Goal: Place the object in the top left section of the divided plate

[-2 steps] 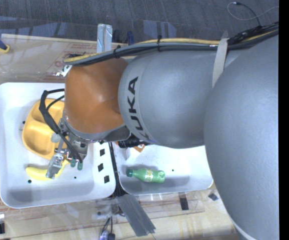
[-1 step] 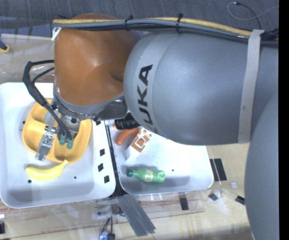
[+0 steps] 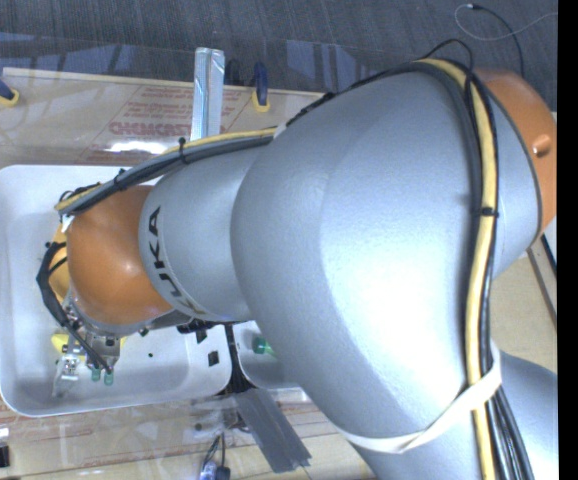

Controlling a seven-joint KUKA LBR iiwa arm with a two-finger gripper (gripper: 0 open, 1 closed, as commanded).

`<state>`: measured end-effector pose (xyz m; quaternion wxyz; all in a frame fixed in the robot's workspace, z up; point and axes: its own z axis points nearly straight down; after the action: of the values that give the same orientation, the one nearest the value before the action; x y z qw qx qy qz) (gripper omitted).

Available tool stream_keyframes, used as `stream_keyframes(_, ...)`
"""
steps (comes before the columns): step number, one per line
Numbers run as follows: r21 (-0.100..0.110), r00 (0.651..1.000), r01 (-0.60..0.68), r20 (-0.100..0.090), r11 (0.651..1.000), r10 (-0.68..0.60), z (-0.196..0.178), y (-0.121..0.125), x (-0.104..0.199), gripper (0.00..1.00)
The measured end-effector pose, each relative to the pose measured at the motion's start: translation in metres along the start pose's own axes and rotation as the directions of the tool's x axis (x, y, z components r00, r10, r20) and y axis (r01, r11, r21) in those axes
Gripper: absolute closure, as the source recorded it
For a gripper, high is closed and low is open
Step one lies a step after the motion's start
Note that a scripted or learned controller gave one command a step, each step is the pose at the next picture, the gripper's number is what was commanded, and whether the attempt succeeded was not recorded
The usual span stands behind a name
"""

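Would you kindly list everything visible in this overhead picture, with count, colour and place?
left bin: one, white, left half of the bench
right bin: one, white, a corner showing under the arm
small object: one, green, in that right bin corner
clamps: two, blue and yellow, along the bench's far edge
arm: one, grey with an orange band, reaching in from the right over both bins
gripper: one, low over the left bin's near-left corner

The grey arm (image 3: 369,268) blocks most of the right bin (image 3: 259,368); small objects under the gripper (image 3: 81,366) are indistinct.
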<state>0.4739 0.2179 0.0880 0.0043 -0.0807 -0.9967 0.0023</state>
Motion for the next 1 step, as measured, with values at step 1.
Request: stream_keyframes(1,0.0,0.993,0.121,0.001,0.993,-0.121,-0.0386,0.0002,-0.0002,0.0)
